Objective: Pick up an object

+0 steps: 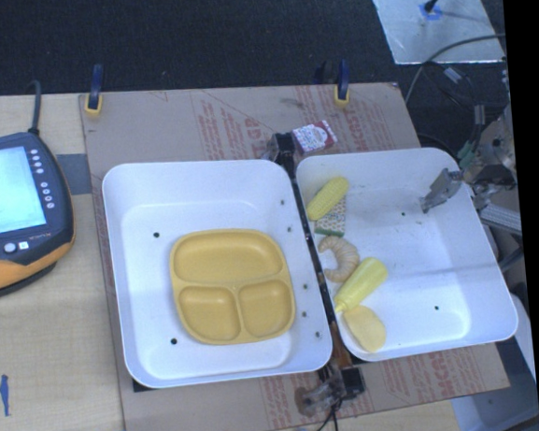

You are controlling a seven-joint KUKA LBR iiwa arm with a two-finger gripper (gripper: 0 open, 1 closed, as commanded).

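Observation:
The right bin (448, 321) holds several toy foods along its left wall: a yellow corn cob (328, 195), a green-speckled piece (334, 219) under it, a tan shrimp-like piece (339, 256), a second yellow cob (361, 283) and a pale yellow round piece (366, 327). The left bin (137, 198) holds a yellow divided plate (231, 284). My gripper (436, 191) comes in over the right bin's upper right corner, well to the right of the foods, with nothing seen between its fingers.
A teach pendant (11, 209) lies on the bench at far left. A small red-and-white packet (312, 138) sits just behind the bins. Blue clamps (95, 89) pin the cardboard at the back. Cables and hardware crowd the right edge.

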